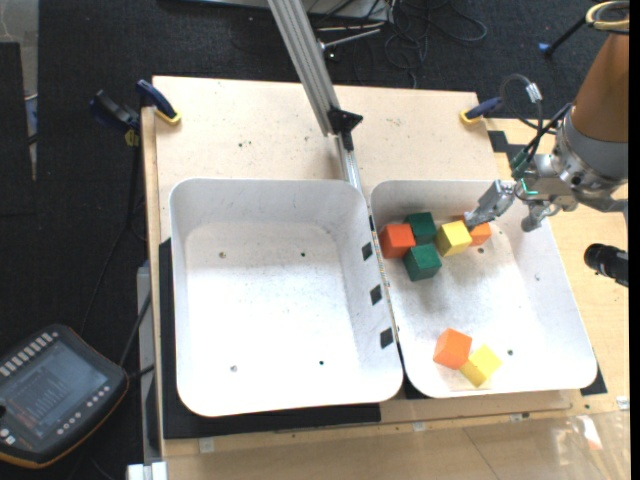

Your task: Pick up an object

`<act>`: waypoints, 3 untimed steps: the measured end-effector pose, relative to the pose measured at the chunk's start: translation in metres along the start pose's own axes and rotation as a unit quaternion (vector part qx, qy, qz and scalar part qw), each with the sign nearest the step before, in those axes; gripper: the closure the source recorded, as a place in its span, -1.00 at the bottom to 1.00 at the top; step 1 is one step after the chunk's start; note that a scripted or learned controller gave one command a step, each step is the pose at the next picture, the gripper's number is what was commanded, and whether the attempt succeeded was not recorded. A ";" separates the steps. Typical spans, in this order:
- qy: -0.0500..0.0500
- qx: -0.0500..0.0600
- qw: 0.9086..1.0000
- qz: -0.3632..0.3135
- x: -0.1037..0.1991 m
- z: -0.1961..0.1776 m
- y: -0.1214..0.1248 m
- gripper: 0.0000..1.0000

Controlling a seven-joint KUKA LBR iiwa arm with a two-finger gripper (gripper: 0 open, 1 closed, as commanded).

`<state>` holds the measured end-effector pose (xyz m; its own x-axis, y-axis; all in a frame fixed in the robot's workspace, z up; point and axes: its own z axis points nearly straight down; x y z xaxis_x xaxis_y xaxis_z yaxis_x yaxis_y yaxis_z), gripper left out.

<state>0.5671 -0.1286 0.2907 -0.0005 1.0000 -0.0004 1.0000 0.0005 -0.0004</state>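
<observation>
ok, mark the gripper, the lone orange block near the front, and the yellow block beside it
gripper (490,206), camera view, between its fingertips
orange block (452,348), camera view, top face
yellow block (481,364), camera view, top face

Grey arm (598,153) with a broad orange-tan band above the wrist, rounded like a drum, glossy along its upper edge. Below the band, a grey cylindrical collar, paler toward the rim. Metallic wrist block, silver and dark, cluttered with small fittings. Thin black cables looped out from the wrist, one ending in a small pale connector, with touches of green at the wrist. End effector (493,204) slim and silvery grey, built from narrow, angular metal parts tapering to a point. Fine detail such as screws or markings too small to tell.
</observation>
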 end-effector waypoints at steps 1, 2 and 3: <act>0.000 0.003 1.000 0.000 0.005 0.058 -0.009 -1.00; 0.001 0.003 1.000 0.001 0.008 0.122 -0.012 -1.00; 0.001 0.003 1.000 0.001 0.005 0.172 -0.022 -1.00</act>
<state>0.5450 -0.1237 0.1189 0.0012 1.0000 0.0008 1.0000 -0.0012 -0.0063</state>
